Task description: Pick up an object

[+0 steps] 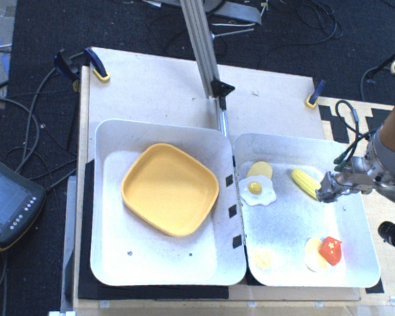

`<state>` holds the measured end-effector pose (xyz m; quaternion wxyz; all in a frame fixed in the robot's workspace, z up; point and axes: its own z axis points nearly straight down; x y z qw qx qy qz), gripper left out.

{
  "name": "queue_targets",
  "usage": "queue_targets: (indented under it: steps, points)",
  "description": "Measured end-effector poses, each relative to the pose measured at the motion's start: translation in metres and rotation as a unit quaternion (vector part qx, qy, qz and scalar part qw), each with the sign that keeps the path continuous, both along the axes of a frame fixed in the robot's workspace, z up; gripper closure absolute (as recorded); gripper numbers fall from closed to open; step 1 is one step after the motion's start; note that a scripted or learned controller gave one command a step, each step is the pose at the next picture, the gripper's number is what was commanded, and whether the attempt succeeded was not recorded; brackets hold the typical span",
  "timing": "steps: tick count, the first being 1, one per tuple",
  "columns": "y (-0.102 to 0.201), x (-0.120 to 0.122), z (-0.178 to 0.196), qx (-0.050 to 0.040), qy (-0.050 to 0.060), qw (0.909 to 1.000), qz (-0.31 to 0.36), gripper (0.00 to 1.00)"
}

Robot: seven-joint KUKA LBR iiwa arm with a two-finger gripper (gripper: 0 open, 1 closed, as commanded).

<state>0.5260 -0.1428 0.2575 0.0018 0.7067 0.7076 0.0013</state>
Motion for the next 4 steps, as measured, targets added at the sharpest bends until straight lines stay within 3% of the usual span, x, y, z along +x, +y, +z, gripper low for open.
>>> queue_targets:
  steps: [4]
  points:
    - [0.205, -0.014, -0.02, 0.0006, 0.003, 1.0, 0.002, 1.0]
